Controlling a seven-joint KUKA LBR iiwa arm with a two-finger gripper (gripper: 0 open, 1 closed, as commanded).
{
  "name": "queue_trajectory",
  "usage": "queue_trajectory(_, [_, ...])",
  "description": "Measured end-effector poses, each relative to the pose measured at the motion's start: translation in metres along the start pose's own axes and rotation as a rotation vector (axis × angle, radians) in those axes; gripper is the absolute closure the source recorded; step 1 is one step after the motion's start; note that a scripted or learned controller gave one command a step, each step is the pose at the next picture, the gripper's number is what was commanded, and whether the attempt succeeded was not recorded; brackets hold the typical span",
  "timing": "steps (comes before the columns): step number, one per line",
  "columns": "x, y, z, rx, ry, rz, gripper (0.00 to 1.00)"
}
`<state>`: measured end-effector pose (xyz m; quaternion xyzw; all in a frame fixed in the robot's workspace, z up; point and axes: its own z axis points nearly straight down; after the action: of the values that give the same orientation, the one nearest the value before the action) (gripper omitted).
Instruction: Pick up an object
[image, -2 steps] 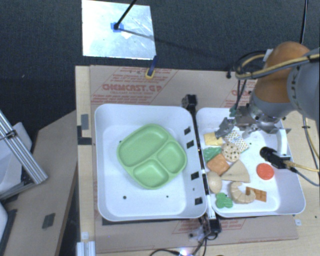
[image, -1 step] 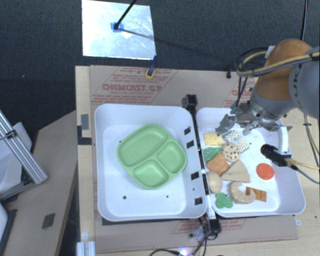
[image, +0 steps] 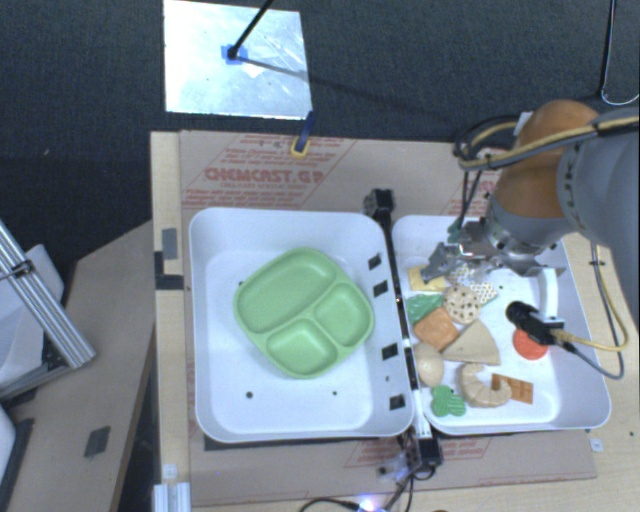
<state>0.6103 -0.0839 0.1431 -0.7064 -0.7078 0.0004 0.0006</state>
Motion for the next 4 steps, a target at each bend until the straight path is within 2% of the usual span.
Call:
queue_trajectory(1, [0.0, 0.001, 0.051, -0.003, -0.001, 0.001, 0.0])
queue_trajectory(2, [0.0, 0.002, 0.038, -0.005, -0.001, 0.002, 1.0])
queue_trajectory(4, [-0.008, -0.002, -0.063, -0.009, -0.001, 0.002, 1.0])
